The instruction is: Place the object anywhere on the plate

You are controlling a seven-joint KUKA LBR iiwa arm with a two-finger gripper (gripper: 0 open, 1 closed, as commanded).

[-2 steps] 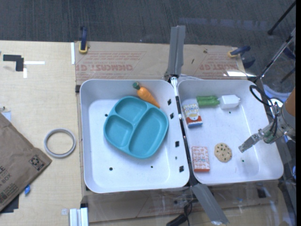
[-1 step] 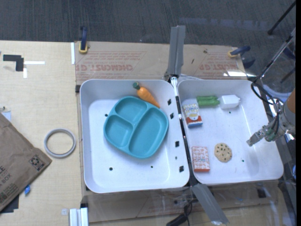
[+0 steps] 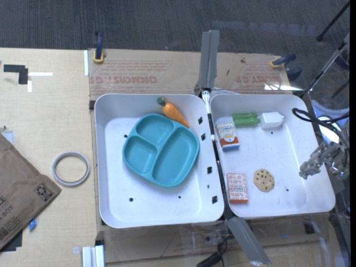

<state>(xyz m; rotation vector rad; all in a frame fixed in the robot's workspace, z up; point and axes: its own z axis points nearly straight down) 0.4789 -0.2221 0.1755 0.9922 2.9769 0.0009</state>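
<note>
Light was bright and even, from overhead. The two shallow white plastic bins [image 3: 111,204] looked near washed out, with soft short shadows. A bluish glare sat just above the blurred end effector [image 3: 311,168]. Focus elsewhere was fair.

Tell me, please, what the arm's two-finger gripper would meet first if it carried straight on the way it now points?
The gripper at the right bin's edge points leftward and a little downward. Going on that way, it would probably meet the right white bin's bare floor first, short of the round brown cookie. Depth is hard to judge from this slanted view.
</note>
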